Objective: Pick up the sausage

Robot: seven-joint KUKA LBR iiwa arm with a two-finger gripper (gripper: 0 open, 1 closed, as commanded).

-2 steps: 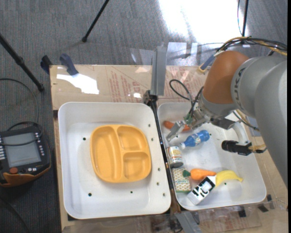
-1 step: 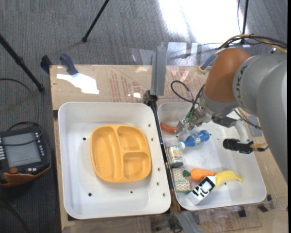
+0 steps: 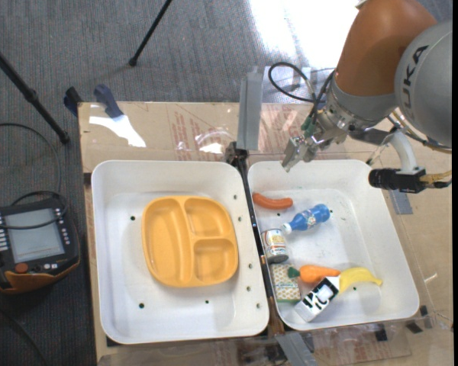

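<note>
The sausage (image 3: 272,200) is a short orange-red link lying flat near the far left corner of the right bin (image 3: 382,204). My gripper (image 3: 298,153) hangs above the bin's far rim, up and to the right of the sausage and well apart from it. Its fingers (image 3: 290,157) point down and stand slightly apart with nothing between them.
The right bin also holds a blue bottle (image 3: 308,219), a small can (image 3: 275,245), a carrot (image 3: 318,273), a banana (image 3: 360,278), a black-and-white box (image 3: 317,299) and a green packet (image 3: 285,287). A yellow divided plate (image 3: 189,240) lies in the left bin (image 3: 114,204).
</note>
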